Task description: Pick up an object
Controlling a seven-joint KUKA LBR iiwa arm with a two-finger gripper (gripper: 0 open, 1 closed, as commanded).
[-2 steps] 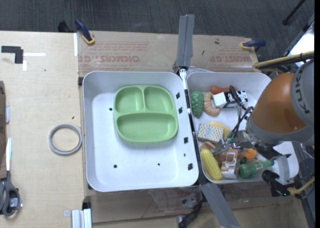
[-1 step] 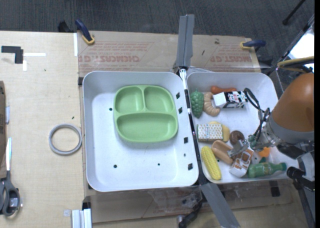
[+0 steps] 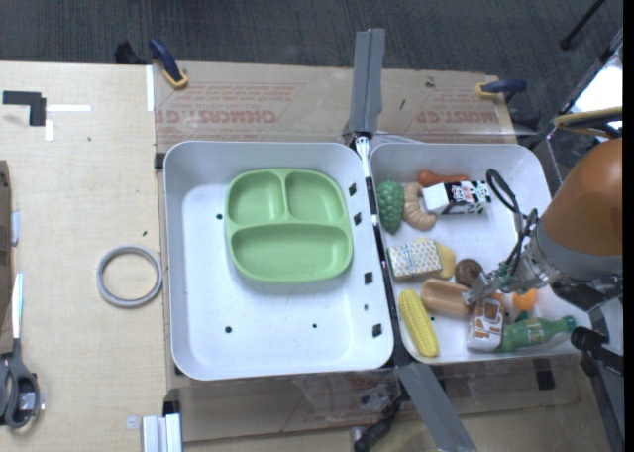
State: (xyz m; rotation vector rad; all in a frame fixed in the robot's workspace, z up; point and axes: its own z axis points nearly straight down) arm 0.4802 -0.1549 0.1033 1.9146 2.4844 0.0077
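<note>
Wooden bench (image 3: 79,202), two white bins (image 3: 188,242) | gripper (image 3: 492,286) low over hot dog (image 3: 446,297), right bin | jaw state: cannot tell

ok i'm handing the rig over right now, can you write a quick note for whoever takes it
Gripper: low in the right bin, among the toy food near the hot dog and the green bottle; whether it is open or shut can't be seen.
Things: the food items all lie in the right bin; the left bin holds a green divided plate.
Done: nothing visibly lifted.
Left: grasp one item and lift it.
</note>
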